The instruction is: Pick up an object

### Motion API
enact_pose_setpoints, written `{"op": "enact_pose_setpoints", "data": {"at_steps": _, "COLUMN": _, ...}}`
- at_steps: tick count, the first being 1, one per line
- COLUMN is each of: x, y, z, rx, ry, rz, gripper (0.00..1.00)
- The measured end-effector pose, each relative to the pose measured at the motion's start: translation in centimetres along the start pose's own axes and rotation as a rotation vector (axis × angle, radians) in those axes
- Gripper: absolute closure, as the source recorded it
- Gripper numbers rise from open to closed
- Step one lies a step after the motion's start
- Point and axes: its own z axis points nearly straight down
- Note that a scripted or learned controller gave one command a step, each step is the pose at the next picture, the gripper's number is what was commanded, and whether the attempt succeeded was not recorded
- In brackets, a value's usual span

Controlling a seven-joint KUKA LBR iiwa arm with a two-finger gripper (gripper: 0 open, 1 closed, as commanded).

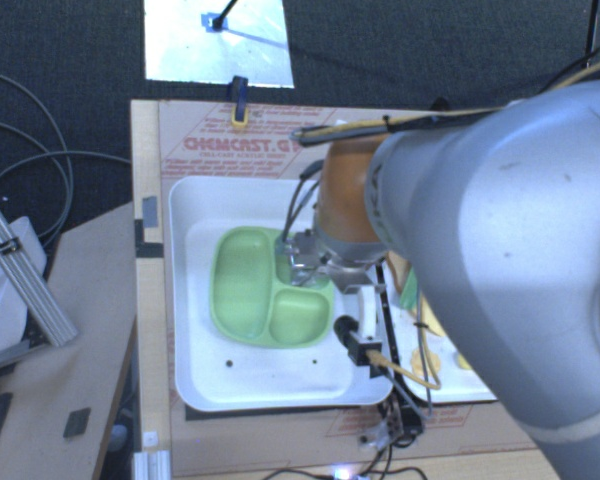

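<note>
The arm (500, 258), a smooth grey casing with an orange band (345, 193) above the wrist, reaches in from the right and covers most of the right bin (475, 386), of which a narrow strip of its near rim shows. The gripper (302, 260) sits low over the left bin (195, 268), its metal head and cables crowding the view, so whether it is released or clenched cannot be told. Below it lies a pale green divided plate (250, 288), glossy plastic with rounded corners and shallow compartments, one large at the left and a smaller one at the near right; its far right part is hidden under the gripper. The plate rests in the middle of the shallow white bin. Yellow and green items (427, 353) at the bins' junction are too cut off to identify. The tabletop (220, 143) bears cardboard with red lettering.
</note>
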Motion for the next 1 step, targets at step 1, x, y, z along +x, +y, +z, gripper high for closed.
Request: {"op": "enact_pose_setpoints", "data": {"at_steps": 1, "x": -2.41, "y": 8.81, "z": -10.16, "rx": -0.001, "ry": -0.002, "rz": -0.003, "gripper": 1.00}}
